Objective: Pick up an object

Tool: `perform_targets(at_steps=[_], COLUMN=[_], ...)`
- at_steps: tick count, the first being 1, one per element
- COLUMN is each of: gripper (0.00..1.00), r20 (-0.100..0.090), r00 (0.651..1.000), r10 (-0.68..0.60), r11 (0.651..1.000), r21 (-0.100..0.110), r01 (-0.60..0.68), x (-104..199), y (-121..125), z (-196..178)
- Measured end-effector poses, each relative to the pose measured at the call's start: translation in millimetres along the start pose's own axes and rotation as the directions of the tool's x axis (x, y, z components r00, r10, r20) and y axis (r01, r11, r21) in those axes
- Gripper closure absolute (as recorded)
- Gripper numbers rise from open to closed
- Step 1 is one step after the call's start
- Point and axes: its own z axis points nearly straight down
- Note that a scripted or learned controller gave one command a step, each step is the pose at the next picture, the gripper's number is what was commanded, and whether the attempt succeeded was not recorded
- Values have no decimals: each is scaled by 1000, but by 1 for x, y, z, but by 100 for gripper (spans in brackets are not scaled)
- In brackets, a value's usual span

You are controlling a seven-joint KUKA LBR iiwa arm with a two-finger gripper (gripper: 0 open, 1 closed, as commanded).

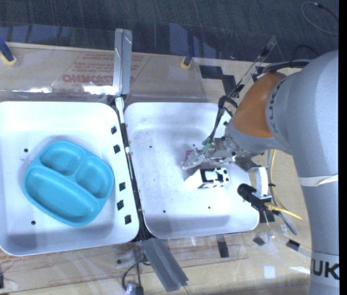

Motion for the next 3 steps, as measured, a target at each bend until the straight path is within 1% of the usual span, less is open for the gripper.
perform_targets(at_steps=[1, 2, 3], gripper=[0, 100, 100], r20=[-1, -6, 1], r00=[1000, 1000, 1000], r10=[1, -9, -3], r11=[1000, 1000, 1000], r21=[-1, -5, -2], r01=[-1, 9, 3], x=[-6, -2, 36], y=[-88, -84, -22], z=[0, -11, -127])
